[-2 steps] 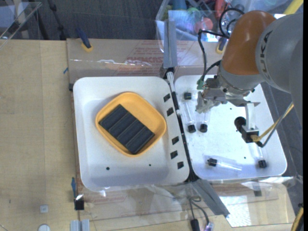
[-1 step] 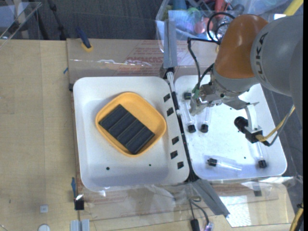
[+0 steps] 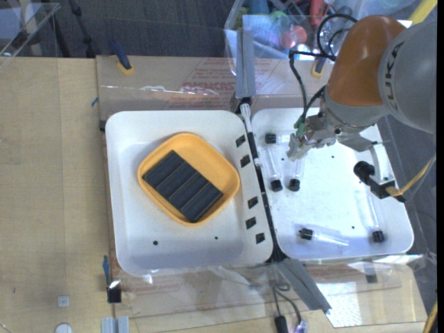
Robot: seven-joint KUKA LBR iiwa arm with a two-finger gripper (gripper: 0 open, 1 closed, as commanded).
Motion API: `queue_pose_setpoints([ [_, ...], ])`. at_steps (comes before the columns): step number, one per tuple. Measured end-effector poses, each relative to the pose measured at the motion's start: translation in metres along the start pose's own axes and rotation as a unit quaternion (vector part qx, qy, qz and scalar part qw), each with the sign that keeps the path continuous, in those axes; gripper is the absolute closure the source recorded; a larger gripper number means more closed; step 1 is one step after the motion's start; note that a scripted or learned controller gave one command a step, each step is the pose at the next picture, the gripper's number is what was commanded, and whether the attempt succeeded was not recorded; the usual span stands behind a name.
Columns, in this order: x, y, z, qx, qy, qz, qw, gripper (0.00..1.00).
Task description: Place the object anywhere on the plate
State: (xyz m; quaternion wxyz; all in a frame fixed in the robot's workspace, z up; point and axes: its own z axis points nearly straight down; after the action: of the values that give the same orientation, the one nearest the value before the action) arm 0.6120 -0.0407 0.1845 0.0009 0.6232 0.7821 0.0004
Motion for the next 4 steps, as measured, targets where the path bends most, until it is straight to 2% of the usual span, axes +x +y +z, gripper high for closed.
queue_pose_setpoints([
  [1,-0.011,0.018,0.000,0.000,0.000,-0.032,0.9995,1.00],
  [2,-0.006,0.023,0.000,-0.001,0.000,-0.067,0.9978,1.00],
  [3,0.009,0.025,-0.001,0.000,0.001,-0.152,0.9884,1.00],
  [4,0.032,0.021,-0.001,0.001,0.001,-0.183,0.9831,1.00],
])
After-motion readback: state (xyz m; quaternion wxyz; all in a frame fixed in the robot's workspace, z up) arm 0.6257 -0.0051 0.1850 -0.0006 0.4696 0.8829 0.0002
